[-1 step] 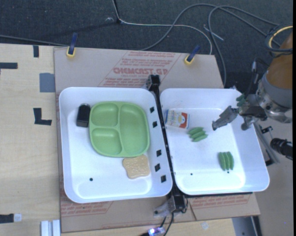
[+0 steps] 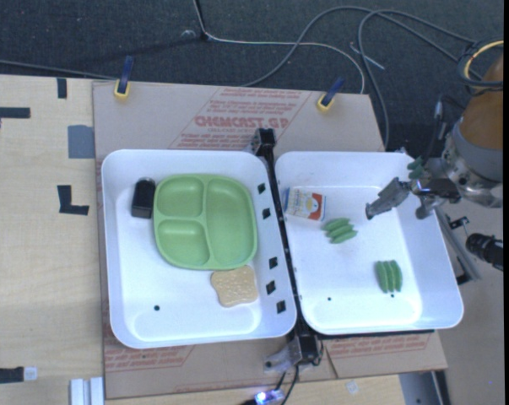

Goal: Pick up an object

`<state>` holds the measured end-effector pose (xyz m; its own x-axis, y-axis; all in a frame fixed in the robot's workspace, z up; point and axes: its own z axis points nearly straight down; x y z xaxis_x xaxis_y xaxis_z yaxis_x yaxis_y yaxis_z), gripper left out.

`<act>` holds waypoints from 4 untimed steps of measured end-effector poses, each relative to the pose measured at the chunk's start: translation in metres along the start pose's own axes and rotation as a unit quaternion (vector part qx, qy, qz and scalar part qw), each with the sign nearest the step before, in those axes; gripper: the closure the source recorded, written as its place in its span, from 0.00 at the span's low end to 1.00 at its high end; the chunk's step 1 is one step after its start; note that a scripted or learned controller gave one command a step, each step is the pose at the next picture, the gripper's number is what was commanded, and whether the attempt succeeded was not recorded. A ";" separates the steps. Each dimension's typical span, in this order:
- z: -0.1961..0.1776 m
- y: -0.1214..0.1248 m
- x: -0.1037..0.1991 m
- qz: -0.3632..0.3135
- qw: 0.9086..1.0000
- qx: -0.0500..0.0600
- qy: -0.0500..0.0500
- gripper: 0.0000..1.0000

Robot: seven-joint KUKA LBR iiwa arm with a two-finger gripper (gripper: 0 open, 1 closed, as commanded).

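Right, my two-finger gripper (image 2: 399, 199) hangs open and empty at frame right over the right white bin (image 2: 355, 315); I'd take the small ridged green pod (image 2: 339, 230) at centre-right across its narrow width — looks light, probably soft, may roll.

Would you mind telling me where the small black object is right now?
In the camera view, the small black object lies in the left bin, near its upper left, right against the left edge of the green divided plate.
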<state>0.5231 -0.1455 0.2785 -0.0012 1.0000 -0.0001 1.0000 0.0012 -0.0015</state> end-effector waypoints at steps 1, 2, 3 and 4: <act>0.064 0.000 0.002 0.000 1.000 0.003 0.001 0.00; 0.112 -0.009 0.003 0.000 1.000 0.003 0.001 0.00; 0.172 -0.007 -0.004 0.000 1.000 0.003 0.001 0.00; 0.158 -0.005 -0.003 0.000 1.000 0.001 0.000 1.00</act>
<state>0.5176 -0.1488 0.1202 -0.0021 1.0000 0.0008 1.0000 0.0021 -0.0035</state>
